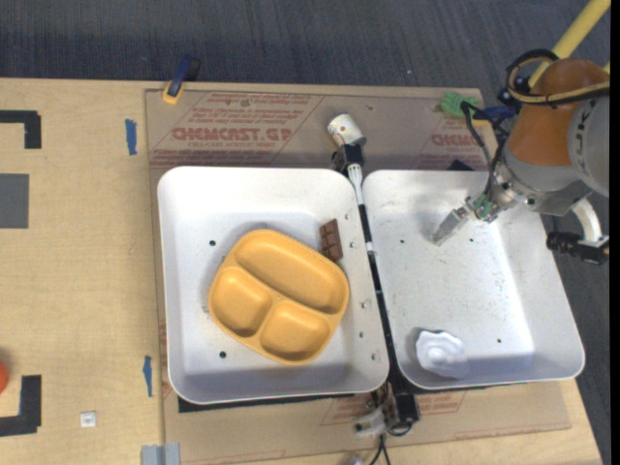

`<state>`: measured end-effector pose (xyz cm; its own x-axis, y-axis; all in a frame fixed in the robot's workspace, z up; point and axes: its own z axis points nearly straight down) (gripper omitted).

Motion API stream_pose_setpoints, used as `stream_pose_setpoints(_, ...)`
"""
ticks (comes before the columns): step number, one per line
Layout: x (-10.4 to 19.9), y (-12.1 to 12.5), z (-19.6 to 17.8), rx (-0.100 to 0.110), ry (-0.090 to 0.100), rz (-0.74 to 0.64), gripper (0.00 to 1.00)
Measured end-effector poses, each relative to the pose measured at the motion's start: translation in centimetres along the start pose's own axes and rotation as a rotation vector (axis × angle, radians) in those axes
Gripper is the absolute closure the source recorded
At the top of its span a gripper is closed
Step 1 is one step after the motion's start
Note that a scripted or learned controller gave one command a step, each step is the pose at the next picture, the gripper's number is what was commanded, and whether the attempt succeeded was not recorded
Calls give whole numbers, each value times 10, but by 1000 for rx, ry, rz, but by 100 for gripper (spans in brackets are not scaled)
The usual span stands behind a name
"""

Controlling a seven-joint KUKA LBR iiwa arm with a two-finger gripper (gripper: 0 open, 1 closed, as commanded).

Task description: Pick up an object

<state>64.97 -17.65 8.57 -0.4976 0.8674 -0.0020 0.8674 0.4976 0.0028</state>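
Observation:
A yellow divided plate [279, 294] lies in the left bin [189, 260]. A small brown block [330, 240] rests by that bin's right wall, just beyond the plate. A crumpled white object [441, 351] sits near the front of the right bin [523, 308]. My gripper [448, 228] hangs low over the back part of the right bin, pointing down and to the left, with nothing seen in it. It is well apart from the white object and from the brown block.
The divider between the bins [368, 260] runs just left of the gripper. A white-capped fixture [342, 129] stands behind the bins, with a green clamp [453, 106] at the back right and a blue-yellow clamp [179, 80] at the back left.

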Motion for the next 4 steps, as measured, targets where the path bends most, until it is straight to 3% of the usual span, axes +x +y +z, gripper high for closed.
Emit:
stream_pose_setpoints(1,86,-121,-20,2,3,-159,0)
stream_pose_setpoints(2,43,-136,-40,0,-1,25,0)
stream_pose_setpoints(3,43,-135,-50,-2,-4,25,100)
stream_pose_setpoints(4,108,-106,-93,0,0,-66,100)
